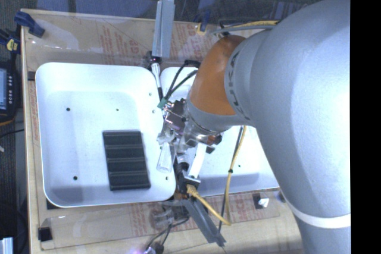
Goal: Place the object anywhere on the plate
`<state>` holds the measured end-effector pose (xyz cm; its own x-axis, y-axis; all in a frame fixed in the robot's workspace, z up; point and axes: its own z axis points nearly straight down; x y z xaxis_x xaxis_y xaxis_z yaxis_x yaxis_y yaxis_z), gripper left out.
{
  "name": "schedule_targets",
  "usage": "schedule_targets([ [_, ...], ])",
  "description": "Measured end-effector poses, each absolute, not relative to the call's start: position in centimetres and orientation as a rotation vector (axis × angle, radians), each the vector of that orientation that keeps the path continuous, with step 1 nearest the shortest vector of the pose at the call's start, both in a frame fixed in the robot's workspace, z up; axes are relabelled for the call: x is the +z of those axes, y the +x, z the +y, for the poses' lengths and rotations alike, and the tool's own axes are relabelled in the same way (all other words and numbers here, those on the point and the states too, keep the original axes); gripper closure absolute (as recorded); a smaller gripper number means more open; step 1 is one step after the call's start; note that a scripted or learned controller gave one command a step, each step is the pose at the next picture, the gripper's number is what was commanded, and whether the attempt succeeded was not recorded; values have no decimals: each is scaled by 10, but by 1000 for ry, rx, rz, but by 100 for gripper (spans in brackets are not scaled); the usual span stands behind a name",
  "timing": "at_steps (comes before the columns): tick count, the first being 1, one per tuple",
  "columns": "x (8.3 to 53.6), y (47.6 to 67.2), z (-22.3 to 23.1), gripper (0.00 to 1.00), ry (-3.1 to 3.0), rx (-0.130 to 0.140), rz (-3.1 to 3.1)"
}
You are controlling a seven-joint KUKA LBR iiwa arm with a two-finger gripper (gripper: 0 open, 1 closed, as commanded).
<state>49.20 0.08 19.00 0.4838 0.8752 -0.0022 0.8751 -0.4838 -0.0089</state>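
A dark ribbed rectangular plate (126,159) lies flat on the floor of the left white bin (59,86), toward its near right part, long side running near to far, its top crossed by raised ridges.

You can see red printed writing on the tape strips (107,47) along the bench (89,30) around the bins, but the letters are too small and blurred to read. No other text, number or sign can be read.
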Motion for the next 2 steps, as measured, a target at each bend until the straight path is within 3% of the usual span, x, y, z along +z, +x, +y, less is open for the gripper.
schedule_targets([
  [1,190,551,64,100,-3042,10,-772],
  [2,190,551,64,0,-3041,11,-771],
])
